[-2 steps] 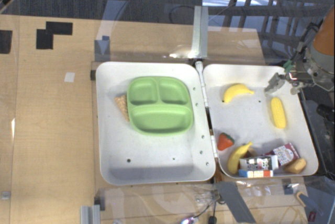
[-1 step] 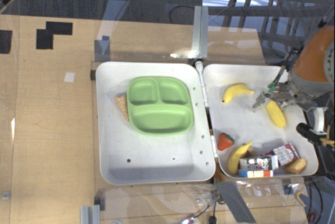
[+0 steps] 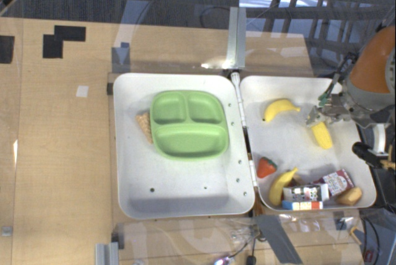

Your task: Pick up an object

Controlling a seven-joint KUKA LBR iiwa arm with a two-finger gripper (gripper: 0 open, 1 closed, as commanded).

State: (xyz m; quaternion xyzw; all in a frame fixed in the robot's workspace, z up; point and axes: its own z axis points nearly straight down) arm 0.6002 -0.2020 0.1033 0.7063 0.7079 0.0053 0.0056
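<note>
Boxes (image 3: pixel 304 195) low; fingers (image 3: pixel 316 115) perhaps open.

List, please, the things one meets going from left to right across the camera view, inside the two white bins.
Tan cracker-like piece → green divided plate → red strawberry-like toy → upper banana → yellow piece under the gripper → brown rounded item.

I see the gripper (image 3: pixel 317 114) at three o'clock, low in the right bin (image 3: pixel 291 85) — just above a yellow block (image 3: pixel 322 135).
</note>
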